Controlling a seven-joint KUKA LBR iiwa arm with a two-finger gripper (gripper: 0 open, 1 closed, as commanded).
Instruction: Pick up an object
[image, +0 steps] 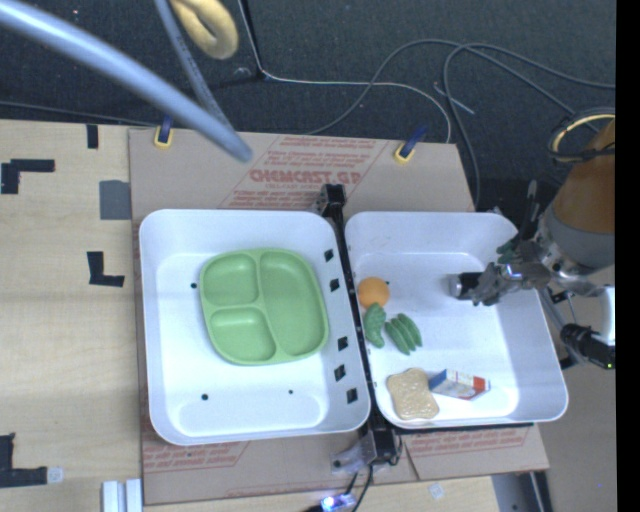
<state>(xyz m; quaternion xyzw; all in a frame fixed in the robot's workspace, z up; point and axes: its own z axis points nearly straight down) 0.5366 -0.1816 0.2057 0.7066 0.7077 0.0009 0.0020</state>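
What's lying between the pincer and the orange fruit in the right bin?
Nothing: in the camera view, the stretch from the pincer to the orange fruit is bare white floor of the right bin.

Glossy white plastic bins (160, 300) sit on matt brown cardboard (300, 165).

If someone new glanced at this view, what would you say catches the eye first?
Probably the green divided plate lying in the left bin. Next, the small cluster in the right bin: an orange, green vegetables, a bread slice and a small carton, with the hand above them.
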